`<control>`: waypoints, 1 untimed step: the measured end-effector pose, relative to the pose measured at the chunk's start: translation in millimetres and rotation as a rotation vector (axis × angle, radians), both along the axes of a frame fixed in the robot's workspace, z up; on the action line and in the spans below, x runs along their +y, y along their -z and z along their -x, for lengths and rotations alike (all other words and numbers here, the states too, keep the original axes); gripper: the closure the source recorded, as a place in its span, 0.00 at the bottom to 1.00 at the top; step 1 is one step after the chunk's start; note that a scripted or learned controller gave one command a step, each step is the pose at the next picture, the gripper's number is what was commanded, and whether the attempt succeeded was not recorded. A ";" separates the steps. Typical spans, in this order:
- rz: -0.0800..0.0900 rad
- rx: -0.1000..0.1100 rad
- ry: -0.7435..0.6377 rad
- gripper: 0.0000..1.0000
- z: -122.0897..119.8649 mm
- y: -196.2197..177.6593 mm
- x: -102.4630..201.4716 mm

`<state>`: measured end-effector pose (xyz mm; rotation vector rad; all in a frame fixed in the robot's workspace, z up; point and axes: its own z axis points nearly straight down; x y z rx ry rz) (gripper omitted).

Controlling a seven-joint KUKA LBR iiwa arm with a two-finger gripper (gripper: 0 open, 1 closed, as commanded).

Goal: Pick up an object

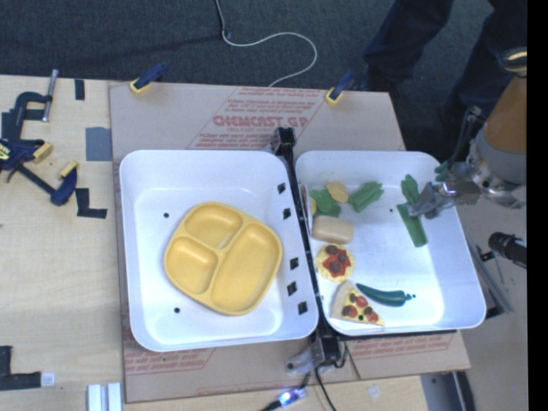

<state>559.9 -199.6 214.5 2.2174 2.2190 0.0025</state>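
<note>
From my screen, the pincer (425, 200) sits over the upper right part of the right bin (467, 259), and I cannot tell how it is set. A long green piece (413, 215) lies slanted right under it, touching or nearly so; I can't make out whether it is gripped. The arm (505, 144), grey with its orange band, comes in from the right edge.

Further left in the same bin I see a green leafy toy (366, 194), a small yellow piece (337, 193) and another green bit (323, 202) against the left wall, then a tan block (332, 229) just below them. Lower down lie a round pizza-like toy (335, 262), a pizza slice (354, 306) and a dark green pepper (383, 294).

The left bin (145, 229) carries a yellow divided plate (223, 257). Both bins rest on cardboard (248, 118) on the bench (51, 272).
</note>
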 end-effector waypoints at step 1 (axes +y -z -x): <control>-0.002 0.004 -0.001 1.00 -0.4 -10.2 0.6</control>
